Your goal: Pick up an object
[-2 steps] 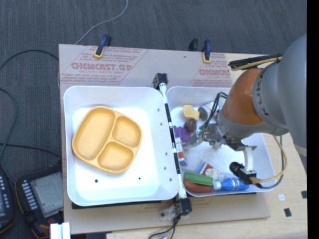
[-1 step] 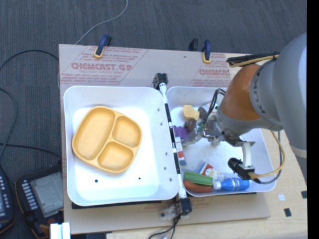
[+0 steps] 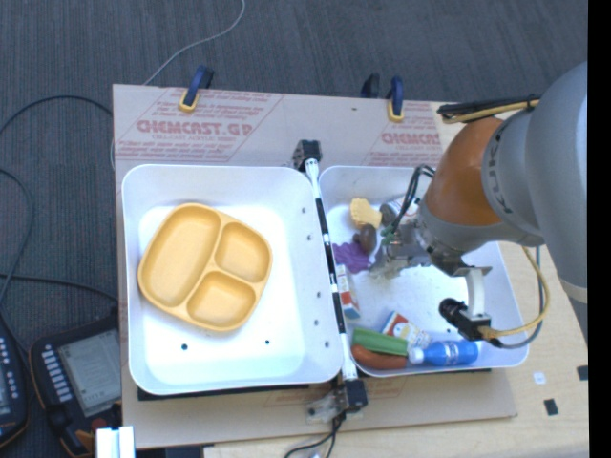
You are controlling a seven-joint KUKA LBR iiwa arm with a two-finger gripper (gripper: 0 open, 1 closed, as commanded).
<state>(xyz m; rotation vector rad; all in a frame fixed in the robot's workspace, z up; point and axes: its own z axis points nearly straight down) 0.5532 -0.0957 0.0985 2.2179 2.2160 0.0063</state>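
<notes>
My gripper (image 3: 390, 253) is low in the right bin (image 3: 506, 284), in its left half, with the grey and orange arm reaching in from the right. Just left of it lie a brown lump (image 3: 367, 238) and a purple piece (image 3: 347, 257). A pale yellow piece (image 3: 361, 210) sits a little farther back. I see nothing clearly held by the gripper.
Along the right bin's front edge lie a green piece (image 3: 380, 340), a red-brown sausage shape (image 3: 378, 358), a blue bottle (image 3: 449, 353) and a small carton (image 3: 405, 329). A yellow divided plate (image 3: 205, 265) sits in the left bin (image 3: 143, 351). Clamps and cables run along the bench's back.
</notes>
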